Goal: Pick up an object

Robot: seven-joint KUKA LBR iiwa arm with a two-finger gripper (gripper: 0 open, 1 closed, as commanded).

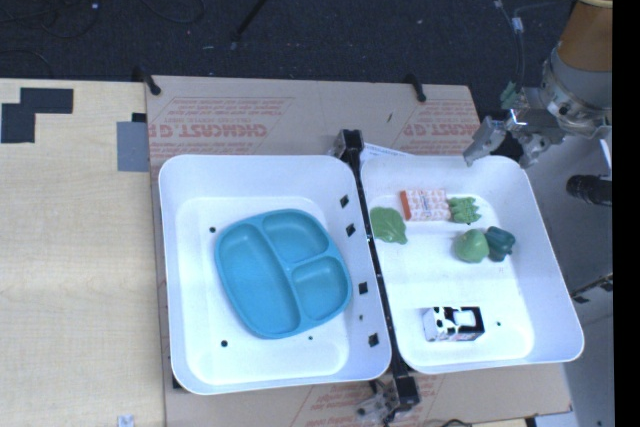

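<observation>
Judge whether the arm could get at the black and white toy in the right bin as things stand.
Probably yes: the black and white toy lies alone, with bare floor around it, well apart from the green pieces.

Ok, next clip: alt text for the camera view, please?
The arm's hand hovers at the right bin's far rim, holding nothing. That bin holds green toys, a red-and-white packet and a black-and-white toy; the left bin holds a blue divided plate.

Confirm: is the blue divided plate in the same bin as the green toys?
No, the blue divided plate lies in the left bin, while the green toys lie in the right bin.
</observation>
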